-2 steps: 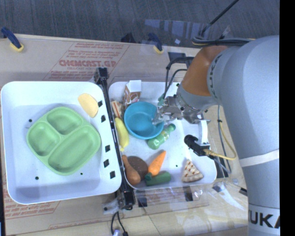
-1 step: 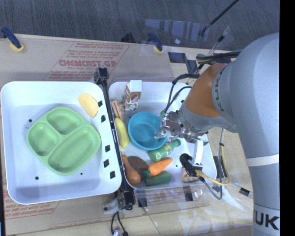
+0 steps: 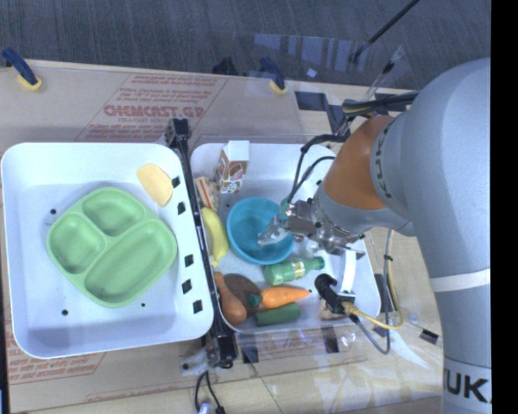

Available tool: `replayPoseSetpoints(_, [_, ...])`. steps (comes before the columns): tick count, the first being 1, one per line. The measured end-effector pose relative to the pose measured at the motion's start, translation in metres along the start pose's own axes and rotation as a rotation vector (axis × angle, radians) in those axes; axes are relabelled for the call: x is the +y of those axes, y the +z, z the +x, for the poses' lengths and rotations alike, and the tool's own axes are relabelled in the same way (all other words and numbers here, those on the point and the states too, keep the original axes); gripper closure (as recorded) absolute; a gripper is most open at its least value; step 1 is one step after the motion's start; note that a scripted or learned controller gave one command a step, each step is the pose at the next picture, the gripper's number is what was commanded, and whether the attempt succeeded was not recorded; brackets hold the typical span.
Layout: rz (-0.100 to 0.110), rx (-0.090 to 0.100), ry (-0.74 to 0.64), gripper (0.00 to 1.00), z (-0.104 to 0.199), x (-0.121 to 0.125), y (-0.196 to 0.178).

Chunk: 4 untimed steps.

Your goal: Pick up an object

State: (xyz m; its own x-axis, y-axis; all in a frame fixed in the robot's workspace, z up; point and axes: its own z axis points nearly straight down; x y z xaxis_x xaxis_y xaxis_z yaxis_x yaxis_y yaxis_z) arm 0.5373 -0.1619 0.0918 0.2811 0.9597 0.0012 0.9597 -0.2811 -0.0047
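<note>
Evidently the arm point(image 3: 414, 171) had its wrist low over the right-hand bin point(image 3: 363, 158), reaching in from the right of the frame, and the gripper point(image 3: 274, 229) sat just above the blue bowl point(image 3: 257, 228) near that bin's middle. Whether the pincer was wide, narrow or closed on anything could not be told; its tip was a small blurred patch of metal against the bowl's inside, and nothing could be seen clamped in it.

The bowl was judged the likeliest object to be picked, since it lay directly beneath the tip, with its nearer rim toward the wrist. Being round, it had no long axis to line up with; the move would turn on one wall of the bowl lying between the pincer's two sides, and the view did not settle that.

Other candidates lay close. A green bottle point(image 3: 292, 271) lay just below the bowl, its long axis running left to right across the frame. A carrot point(image 3: 282, 297) lay below that, roughly parallel. A banana point(image 3: 213, 234) lay against the bowl's left side, running top to bottom, and a small carton point(image 3: 232, 168) stood above.

In the left-hand bin point(image 3: 26, 257) sat a green divided plate point(image 3: 112, 244) and a yellow piece point(image 3: 155, 183), both well apart from the arm.
</note>
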Motion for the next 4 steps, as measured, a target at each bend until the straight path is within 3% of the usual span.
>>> replayPoseSetpoints(1, [-0.017,-0.027,0.098,0.00,0.057,0.040,-0.004])
replayPoseSetpoints(2, [0.000,-0.004,0.167,0.00,0.038,-0.010,-0.001])
replayPoseSetpoints(3, [-0.011,-0.008,0.167,1.00,0.034,-0.005,-0.015])
replayPoseSetpoints(4, [0.007,-0.002,0.624,1.00,0.037,-0.023,-0.060])
